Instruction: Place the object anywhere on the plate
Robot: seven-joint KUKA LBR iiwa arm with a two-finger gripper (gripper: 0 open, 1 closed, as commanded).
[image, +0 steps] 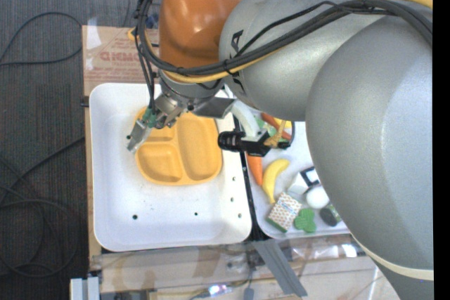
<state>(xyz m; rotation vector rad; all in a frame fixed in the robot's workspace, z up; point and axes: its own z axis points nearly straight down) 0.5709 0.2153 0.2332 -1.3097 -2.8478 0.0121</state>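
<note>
A small green object [150,117], its shape hard to make out, is sitting between the fingers of the gripper [138,133], which is clamping it over the upper left corner of the plate [181,152]. The plate is glossy orange-yellow plastic, rounded and moulded into compartments, and is lying in the left bin [112,200], smooth white with a raised rim. In the right bin [261,221] a curved banana [274,177], a carrot [254,169] and a patterned carton [284,211] are lying close together
</note>
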